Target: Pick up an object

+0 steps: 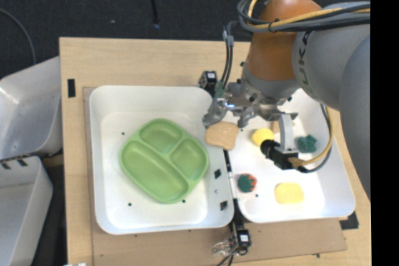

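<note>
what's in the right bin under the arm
In the right bin: a yellow piece, a small red and green item, a green one, a yellow ball. The arm covers the bin's far part.

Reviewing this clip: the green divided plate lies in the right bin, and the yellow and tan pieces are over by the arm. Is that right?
Not quite. The camera view shows the green divided plate in the left bin, not the right one. The rest holds: the tan piece and the yellow pieces are over by the arm.
</note>
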Controlling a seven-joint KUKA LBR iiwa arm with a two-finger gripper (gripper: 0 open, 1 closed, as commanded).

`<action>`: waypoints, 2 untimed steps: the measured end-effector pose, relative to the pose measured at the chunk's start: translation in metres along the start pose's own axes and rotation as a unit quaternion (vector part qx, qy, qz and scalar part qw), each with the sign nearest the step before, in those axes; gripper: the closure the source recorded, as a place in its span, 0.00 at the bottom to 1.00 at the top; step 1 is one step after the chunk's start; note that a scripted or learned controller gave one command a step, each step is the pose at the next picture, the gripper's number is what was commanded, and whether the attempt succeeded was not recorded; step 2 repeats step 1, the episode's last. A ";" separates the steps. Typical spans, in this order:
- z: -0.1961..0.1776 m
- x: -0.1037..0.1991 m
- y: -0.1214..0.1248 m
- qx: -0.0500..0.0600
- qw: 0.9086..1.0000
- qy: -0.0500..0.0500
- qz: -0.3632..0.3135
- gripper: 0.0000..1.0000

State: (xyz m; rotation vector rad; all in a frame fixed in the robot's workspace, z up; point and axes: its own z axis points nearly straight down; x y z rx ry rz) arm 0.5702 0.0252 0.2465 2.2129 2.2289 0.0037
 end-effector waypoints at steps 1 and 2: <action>0.012 0.046 0.003 0.002 1.000 0.000 0.000 1.00; 0.012 0.046 0.003 0.002 1.000 0.000 0.000 1.00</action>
